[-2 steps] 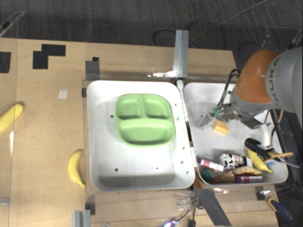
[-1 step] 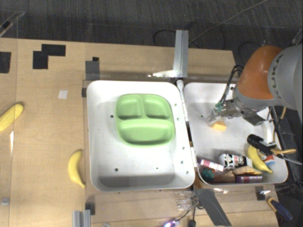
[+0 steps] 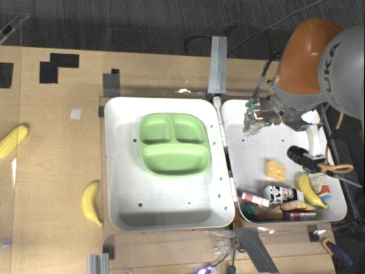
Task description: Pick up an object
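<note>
Camera view: grey arm with orange band (image 3: 305,50) reaches in from the right, gripper (image 3: 252,124) low over the far-left corner of the right white bin (image 3: 342,210), close to the divider between the bins. Can't tell whether the gripper is open or closed, too small and blurred; nothing visibly held. Bare bin floor under it. Pickable items sit well apart from it, crowded along the right bin's near edge: flat orange-yellow square cracker (image 3: 276,169) alone toward the middle, yellow plastic banana (image 3: 308,190) at the near-right, small black-and-white patterned carton (image 3: 279,194) just left of the banana, pink-and-white tube (image 3: 255,199) left of the carton, brown lumpy item (image 3: 268,213) against the near wall, pink flat packet (image 3: 299,206) beside it, red-and-blue item (image 3: 324,189) partly behind the banana, can't tell what it is. Several of these touch or overlap. Left white bin (image 3: 114,210) holds a green plastic three-compartment plate (image 3: 171,143), lying flat near its middle. Outside the bins on the wooden bench (image 3: 51,210): second yellow banana (image 3: 91,203) just beside the left bin's near-left corner, yellow toy corn cob (image 3: 12,141) at the far-left edge.
</note>
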Available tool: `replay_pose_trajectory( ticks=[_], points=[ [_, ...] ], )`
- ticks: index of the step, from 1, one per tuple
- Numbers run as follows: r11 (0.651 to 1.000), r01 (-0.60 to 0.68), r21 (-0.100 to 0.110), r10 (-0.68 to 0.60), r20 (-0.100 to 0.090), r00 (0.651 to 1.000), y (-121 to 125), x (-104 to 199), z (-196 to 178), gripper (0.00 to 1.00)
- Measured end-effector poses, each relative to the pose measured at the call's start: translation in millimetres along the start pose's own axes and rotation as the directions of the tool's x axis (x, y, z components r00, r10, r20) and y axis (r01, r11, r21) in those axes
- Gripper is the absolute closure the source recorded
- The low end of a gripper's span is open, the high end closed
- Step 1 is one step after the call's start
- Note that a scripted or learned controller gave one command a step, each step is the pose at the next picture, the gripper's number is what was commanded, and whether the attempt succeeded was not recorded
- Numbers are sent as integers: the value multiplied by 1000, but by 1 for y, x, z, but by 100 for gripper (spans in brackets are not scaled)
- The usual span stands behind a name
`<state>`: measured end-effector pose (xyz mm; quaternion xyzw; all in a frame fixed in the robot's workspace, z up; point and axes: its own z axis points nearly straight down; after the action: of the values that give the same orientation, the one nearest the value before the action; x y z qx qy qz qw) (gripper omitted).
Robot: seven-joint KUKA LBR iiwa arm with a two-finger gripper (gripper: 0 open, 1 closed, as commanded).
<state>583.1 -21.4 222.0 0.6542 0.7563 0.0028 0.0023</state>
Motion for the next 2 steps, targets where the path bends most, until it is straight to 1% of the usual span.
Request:
replay_pose_trajectory(
  ticks=[1, 2],
  points=[
    [996, 86, 1, -86, 2, 996, -34, -68, -50, 100],
    [996, 86, 1, -86, 2, 996, -34, -68, -50, 0]
  ],
)
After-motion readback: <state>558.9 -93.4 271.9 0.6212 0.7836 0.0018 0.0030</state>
